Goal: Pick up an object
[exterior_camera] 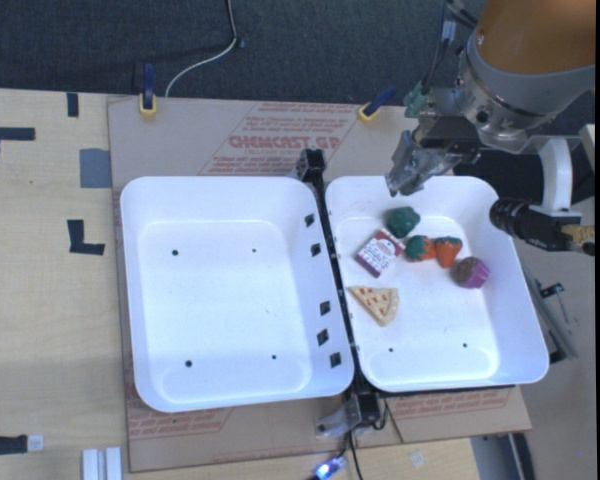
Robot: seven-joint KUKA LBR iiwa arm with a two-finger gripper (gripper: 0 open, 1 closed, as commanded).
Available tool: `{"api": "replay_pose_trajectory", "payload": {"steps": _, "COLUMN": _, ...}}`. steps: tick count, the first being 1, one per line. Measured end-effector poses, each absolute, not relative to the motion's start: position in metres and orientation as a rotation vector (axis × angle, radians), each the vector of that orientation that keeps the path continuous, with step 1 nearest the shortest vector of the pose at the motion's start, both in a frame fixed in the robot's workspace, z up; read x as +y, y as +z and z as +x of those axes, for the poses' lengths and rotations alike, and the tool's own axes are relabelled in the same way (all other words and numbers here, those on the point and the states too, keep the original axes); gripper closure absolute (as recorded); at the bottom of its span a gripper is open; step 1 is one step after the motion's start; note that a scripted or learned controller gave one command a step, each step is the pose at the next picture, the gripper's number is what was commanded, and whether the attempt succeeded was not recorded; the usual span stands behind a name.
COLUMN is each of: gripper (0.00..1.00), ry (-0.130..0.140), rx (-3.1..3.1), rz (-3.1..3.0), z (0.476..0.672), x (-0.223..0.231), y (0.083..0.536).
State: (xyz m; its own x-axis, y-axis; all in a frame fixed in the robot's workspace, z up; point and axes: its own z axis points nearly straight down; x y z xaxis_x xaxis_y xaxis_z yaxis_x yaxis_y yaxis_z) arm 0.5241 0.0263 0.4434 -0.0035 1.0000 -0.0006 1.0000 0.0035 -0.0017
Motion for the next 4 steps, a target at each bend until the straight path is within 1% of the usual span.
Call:
{"api": "replay_pose_trajectory", "payload": {"steps": 2, "gripper": 1.00, "ry": 0.006, "rx": -2.226, "rz": -2.215, "z": 0.525, "x": 0.027, "y": 0.463}}
{"api": "replay_pose_trajectory", "payload": {"steps": 3, "gripper": 1.00, "ry": 0.020, "rx": -2.209, "rz": -2.218, "z": 0.481, "x": -0.008, "y": 0.341}}
{"api": "replay_pose_trajectory", "payload": {"steps": 4, "gripper": 1.00, "ry": -0.011, "rx": -2.233, "rz": -2.215, "z": 0.486, "x": 0.049, "y": 0.430}}
